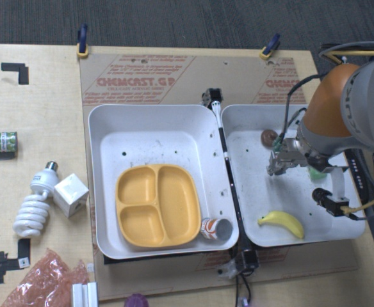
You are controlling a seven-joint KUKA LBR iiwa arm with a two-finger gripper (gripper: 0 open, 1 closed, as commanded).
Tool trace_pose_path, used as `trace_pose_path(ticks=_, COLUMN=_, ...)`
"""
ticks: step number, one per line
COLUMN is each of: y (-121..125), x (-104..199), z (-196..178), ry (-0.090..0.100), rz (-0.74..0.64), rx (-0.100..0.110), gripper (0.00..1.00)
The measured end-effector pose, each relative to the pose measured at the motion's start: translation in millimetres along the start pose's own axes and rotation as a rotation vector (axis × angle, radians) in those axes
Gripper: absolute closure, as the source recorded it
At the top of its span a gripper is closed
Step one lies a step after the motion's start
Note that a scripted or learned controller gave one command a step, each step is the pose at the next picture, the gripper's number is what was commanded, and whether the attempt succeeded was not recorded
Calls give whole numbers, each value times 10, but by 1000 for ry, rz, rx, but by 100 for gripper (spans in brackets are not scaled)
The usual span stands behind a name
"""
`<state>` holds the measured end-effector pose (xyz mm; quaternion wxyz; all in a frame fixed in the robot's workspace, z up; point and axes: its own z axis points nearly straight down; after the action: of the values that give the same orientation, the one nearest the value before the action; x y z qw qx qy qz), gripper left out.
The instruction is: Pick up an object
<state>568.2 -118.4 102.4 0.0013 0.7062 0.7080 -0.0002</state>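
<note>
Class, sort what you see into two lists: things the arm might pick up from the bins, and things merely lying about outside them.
In the bins:
- yellow banana
- yellow divided plastic plate
- small tipped cup
- small brown round object

Lying about:
- white spiral light bulb
- small white cube
- green can

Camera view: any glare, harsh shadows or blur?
Camera view: lighting is even and soft; the white bins read bright but keep their surface specks. Shadows are faint, with a soft one under the banana. The yellow tray is sharp, while the end effector is small and muddled against the arm.
</note>
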Motion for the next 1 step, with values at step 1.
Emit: trace_pose_path(ticks=1, y=0, x=1, z=0, ry=0, rz=0, rx=0, gripper=0)
